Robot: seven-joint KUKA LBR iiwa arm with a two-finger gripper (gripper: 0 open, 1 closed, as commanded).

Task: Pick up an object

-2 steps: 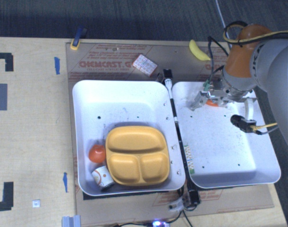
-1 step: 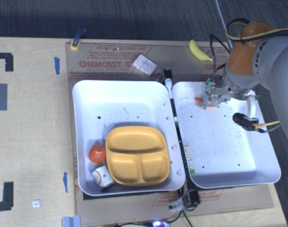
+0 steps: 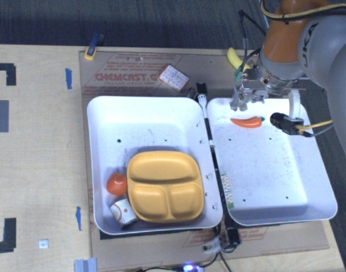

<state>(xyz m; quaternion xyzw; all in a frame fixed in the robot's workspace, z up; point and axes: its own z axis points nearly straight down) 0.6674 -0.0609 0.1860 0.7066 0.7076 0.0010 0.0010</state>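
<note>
Orange pepper [image 3: 247, 122], just beside claw [image 3: 239, 103], right bin [image 3: 275, 205]

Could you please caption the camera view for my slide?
Gripper near an orange toy pepper in the right bin; yellow divided tray in the left bin.

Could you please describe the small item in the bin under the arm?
Take the white bin on the view's right. At its far edge, below the end effector, lies a pepper. It is slim, orange-red, green-tipped, unlike the round ball in the other bin.
</note>
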